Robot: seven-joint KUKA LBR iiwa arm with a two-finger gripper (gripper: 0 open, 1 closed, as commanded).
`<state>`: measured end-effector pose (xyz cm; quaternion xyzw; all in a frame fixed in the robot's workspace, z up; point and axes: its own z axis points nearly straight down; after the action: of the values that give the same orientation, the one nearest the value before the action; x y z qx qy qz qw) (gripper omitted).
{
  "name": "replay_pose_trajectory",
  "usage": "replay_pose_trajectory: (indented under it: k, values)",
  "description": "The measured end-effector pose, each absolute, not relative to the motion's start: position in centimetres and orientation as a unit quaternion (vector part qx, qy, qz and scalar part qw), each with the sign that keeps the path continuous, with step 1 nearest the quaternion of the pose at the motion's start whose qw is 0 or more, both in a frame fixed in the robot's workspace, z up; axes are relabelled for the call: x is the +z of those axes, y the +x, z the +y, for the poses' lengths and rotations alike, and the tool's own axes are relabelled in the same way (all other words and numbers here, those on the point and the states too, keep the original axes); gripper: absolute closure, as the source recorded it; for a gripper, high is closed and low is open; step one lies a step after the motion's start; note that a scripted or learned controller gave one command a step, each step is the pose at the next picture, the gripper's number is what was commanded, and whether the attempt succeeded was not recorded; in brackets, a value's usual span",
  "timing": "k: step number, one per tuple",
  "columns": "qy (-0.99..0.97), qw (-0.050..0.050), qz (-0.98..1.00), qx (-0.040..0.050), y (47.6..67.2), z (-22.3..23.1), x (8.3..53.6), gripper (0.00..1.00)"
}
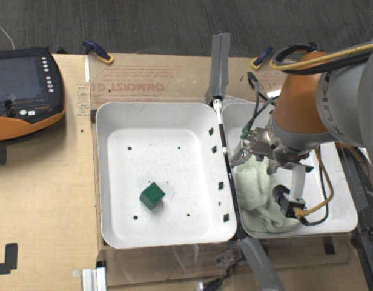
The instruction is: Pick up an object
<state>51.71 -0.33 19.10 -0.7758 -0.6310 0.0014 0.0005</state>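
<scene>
The gripper [254, 157], its opening hidden so I cannot tell its state, hangs just above the crumpled pale cloth [254, 191] in the right bin [341, 217], while the green block [152, 196] lies well off toward the view's left, in the left bin [174, 126].

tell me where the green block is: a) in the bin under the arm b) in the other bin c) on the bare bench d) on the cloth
b: the green block lies in the bin away from the arm, which hangs over the pale cloth.
</scene>
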Motion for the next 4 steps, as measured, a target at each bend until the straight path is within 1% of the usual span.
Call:
replay_pose_trajectory:
  k: [3, 4]
  values:
    - [-0.776, 0.000, -0.631, 0.0015, 51.7, -0.4, 19.1, 0.00]
    - [-0.813, 0.000, -0.582, 0.0018, 54.0, -5.5, 20.0, 0.00]
